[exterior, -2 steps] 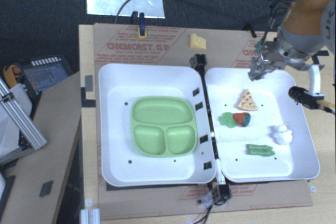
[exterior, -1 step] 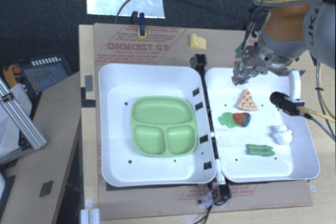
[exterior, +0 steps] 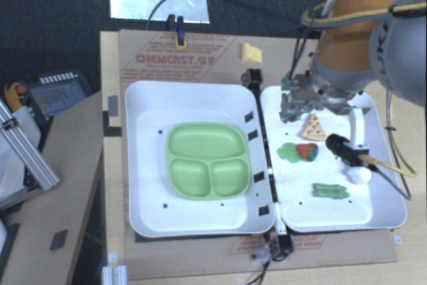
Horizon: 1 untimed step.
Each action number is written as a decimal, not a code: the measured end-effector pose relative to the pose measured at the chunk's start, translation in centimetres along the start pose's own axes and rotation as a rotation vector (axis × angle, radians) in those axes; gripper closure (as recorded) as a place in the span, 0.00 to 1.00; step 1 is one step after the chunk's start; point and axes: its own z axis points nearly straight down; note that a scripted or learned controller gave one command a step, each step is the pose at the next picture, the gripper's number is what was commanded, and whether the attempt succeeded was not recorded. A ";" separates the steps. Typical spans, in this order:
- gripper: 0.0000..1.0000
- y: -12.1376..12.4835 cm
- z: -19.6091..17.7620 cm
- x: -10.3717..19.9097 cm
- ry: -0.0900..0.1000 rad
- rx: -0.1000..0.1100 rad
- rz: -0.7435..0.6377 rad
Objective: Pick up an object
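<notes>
My gripper (exterior: 291, 110) hangs over the back left part of the right bin (exterior: 383, 217), under the grey arm with its orange band. Just to its right, a tan triangular pizza-slice toy (exterior: 311, 128) lies on the bin floor. In front of the gripper sits a small red and green piece (exterior: 298, 151), like a strawberry with leaves. A green bean pod (exterior: 330, 191) lies nearer the front of this bin. A small white lump (exterior: 360, 175) rests at the right. I see nothing held in the gripper.
The left bin (exterior: 143, 143) holds a pale green divided plate (exterior: 207, 160). A yellow cheese wedge (exterior: 251, 52) lies on the cardboard behind the bins, and a blue and yellow clamp (exterior: 179, 31) stands at the back edge. A black divider (exterior: 261, 143) runs between the bins.
</notes>
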 end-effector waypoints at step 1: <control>1.00 -2.2 1.6 4.7 0.001 0.001 -0.001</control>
